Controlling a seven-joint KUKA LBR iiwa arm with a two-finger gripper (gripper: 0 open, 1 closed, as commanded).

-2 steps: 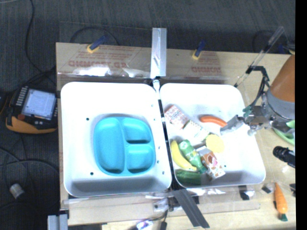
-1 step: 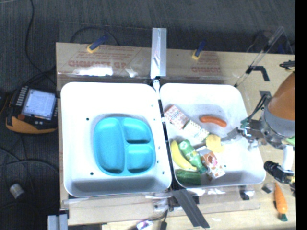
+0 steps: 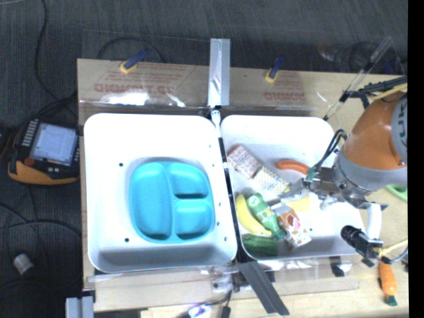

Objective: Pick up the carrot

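The carrot (image 3: 291, 166) is a small orange piece lying flat in the right bin (image 3: 265, 128), towards its back right. My gripper (image 3: 313, 179) hangs low over the bin just right of and slightly in front of the carrot, close to its right end. The grey wrist and orange-banded arm (image 3: 374, 141) come in from the right above the bin's right wall. The view shows nothing held by the gripper.
In front of the carrot lie a checkered packet (image 3: 244, 161), a pale wrapper (image 3: 271, 179), a banana (image 3: 246, 217), a green bottle (image 3: 262, 207), a small carton (image 3: 295, 227) and a dark green vegetable (image 3: 262, 245). The left bin holds a blue divided tray (image 3: 172, 199). Another orange, carrot-like item (image 3: 387, 280) lies on the bench outside the bin.
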